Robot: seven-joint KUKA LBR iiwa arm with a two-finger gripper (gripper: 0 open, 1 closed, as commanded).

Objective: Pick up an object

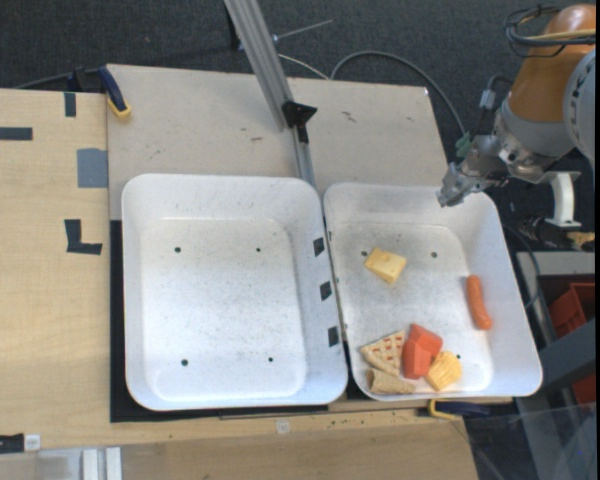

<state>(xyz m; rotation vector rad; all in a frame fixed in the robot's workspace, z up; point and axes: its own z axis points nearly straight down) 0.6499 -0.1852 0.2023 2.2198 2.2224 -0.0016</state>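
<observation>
The right bin (500,258) holds several small toy foods. A pale yellow cheese block (385,265) lies near its middle. An orange carrot stick (478,302) lies by the right wall. At the front sit a waffle-like cracker (384,352), a red-orange chunk (421,350) and a yellow ridged piece (443,371), bunched together. My gripper (454,190) hangs over the bin's back right corner, above and right of the cheese, with nothing seen in it.
The left bin (140,268) stands beside the right one, joined by black clips. A slanted metal pole (265,53) rises behind the bins. Cables run behind the right bin. A wooden board (40,268) lies to the left.
</observation>
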